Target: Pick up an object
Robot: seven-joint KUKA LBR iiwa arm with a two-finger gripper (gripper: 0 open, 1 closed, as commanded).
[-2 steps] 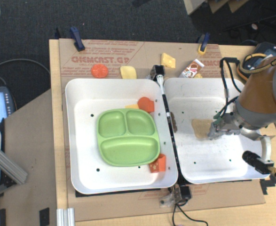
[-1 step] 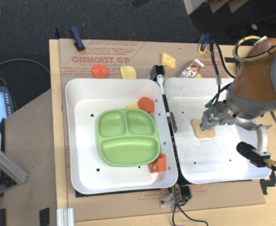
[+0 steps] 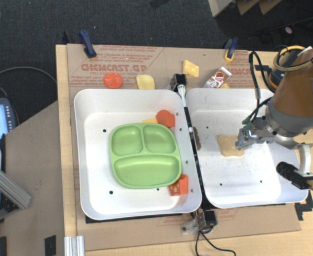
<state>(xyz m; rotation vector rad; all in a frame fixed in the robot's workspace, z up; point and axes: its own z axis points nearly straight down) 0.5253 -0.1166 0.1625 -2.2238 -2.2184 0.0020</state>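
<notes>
A flat tan piece like a slice of bread [image 3: 230,146] lies in the right bin [image 3: 263,193], left of its middle. My gripper [image 3: 246,139] hangs low over the piece's right edge, and the orange-banded arm comes in from the right. In the left bin [image 3: 89,159] a green divided plate [image 3: 144,155] takes up the middle. An orange round thing [image 3: 166,118] sits at the plate's upper right corner. An orange block [image 3: 179,185] sits at its lower right corner.
Behind the bins on the cardboard lie a red-orange disc [image 3: 112,80], a pale yellow piece [image 3: 145,81], a yellow wedge [image 3: 190,68] and a small printed packet [image 3: 218,79]. A black-headed tool [image 3: 179,84] rests along the divide between bins. Blue clamps [image 3: 87,42] hold the board's back edge.
</notes>
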